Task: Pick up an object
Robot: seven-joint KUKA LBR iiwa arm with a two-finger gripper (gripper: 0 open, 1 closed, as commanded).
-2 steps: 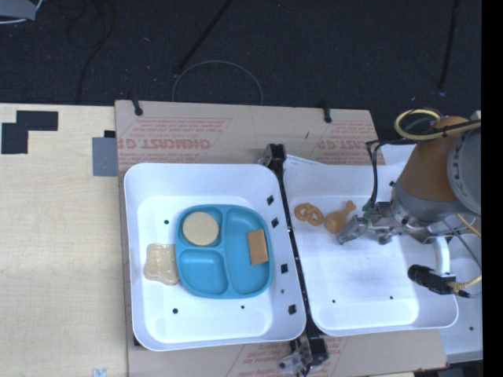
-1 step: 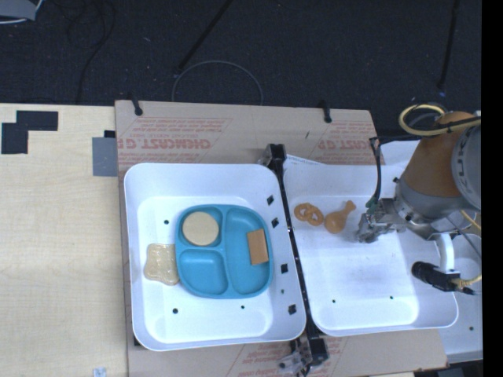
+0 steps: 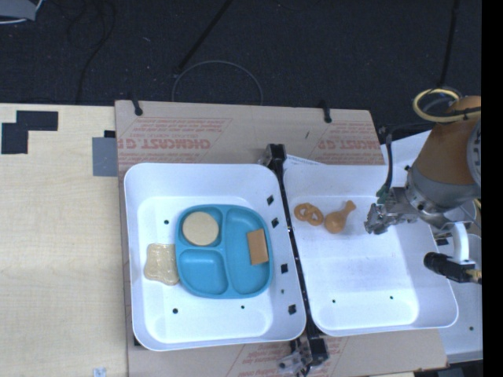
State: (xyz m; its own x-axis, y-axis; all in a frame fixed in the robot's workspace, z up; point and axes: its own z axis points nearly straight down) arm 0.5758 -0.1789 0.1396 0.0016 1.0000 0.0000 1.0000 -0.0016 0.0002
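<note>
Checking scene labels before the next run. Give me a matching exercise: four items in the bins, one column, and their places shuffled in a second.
Items:
1. blue tray
2. pretzel
3. round cracker
4. pale flat piece

Places:
A. in the tray's top-left compartment
B. in the right bin, beside the tan pear-shaped piece
C. in the left bin, against the tray's left edge
D. on the floor of the left bin

Pairs: 1-D, 2-B, 3-A, 4-C

Bare floor is offered across the right bin [image 3: 369,289] toward 6 o'clock; a pretzel [image 3: 308,213] and drumstick [image 3: 339,217] are clustered at 11 o'clock.
</note>
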